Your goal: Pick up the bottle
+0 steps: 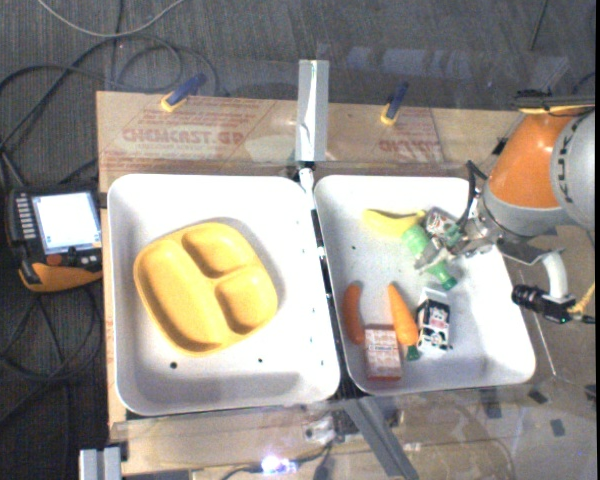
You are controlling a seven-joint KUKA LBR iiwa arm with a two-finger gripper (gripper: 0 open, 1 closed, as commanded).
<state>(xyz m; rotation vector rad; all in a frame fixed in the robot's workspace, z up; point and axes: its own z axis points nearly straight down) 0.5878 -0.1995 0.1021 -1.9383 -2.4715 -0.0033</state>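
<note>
Two white bins sit side by side on the surface: the left bin (130,368) carries a yellow divided plate (208,286), and the right bin (500,353) carries the clutter. The bottle (420,240), green and partly hidden, lies in the right bin's upper half, toward one o'clock from the bin's middle, just below a banana (388,220). Its long axis seems to run from about ten o'clock down to four o'clock, though the outline is blurred and partly covered.

The tool (446,240) is low over that same spot, at the end of the grey arm with its orange band (528,173) coming in from three o'clock. The bottle lies just at its nine o'clock side, touching or nearly so. How far the tool is open I cannot tell, nor whether it has hold of anything; the metal parts and green plastic run together.

Lower in the bin, toward six o'clock, lie a sausage (353,313), a carrot (402,316), a small red box (382,353) and a black-and-white carton (435,325), all well clear of the tool. By my reading, the coming move depends on closing across the bottle's narrow width, not along its length.
</note>
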